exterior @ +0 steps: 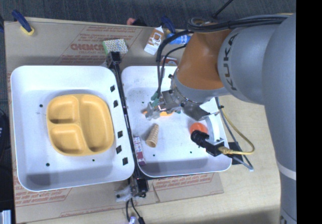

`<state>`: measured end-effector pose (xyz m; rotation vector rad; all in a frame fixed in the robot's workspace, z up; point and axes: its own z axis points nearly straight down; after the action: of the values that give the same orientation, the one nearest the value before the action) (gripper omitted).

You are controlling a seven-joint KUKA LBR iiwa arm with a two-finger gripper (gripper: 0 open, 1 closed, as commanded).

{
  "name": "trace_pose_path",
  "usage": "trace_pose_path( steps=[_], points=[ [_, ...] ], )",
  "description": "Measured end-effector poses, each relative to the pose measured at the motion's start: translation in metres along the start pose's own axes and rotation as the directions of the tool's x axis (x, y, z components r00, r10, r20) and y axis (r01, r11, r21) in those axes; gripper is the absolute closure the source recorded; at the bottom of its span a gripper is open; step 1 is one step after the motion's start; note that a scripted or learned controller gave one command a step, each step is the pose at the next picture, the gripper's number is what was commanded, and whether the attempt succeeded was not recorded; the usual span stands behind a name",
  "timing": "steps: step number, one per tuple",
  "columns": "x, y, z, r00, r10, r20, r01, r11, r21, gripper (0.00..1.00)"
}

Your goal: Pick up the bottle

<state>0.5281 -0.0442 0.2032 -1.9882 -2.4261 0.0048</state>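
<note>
My gripper (157, 107) is low over the middle of the right bin (166, 165), under the grey arm with its orange band. A small orange and green thing (149, 112) lies right at its tip; I cannot tell whether it is held or what it is. No bottle can be made out clearly, and the arm hides the bin's back right part. A tan cone-shaped toy (152, 135) lies just in front of the gripper. An orange rounded thing (198, 127) sits to the right, half hidden by the wrist.
The left bin (30, 167) holds a yellow divided plate (79, 123). A black divider (122, 112) runs between the bins. Behind the bins on the cardboard lie a small carton (155, 41) and a green patterned sponge (115, 45). Blue clamps (22, 21) grip the bench's back edge.
</note>
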Motion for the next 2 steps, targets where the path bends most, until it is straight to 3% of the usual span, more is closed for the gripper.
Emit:
trace_pose_path(
  steps=[1,2],
  points=[
    [0.042,-0.035,0.012,0.995,0.101,0.000,-0.101,0.995,0.000,1.00],
    [0.093,-0.034,0.012,0.971,-0.237,0.000,0.237,0.971,0.000,1.00]
  ],
)
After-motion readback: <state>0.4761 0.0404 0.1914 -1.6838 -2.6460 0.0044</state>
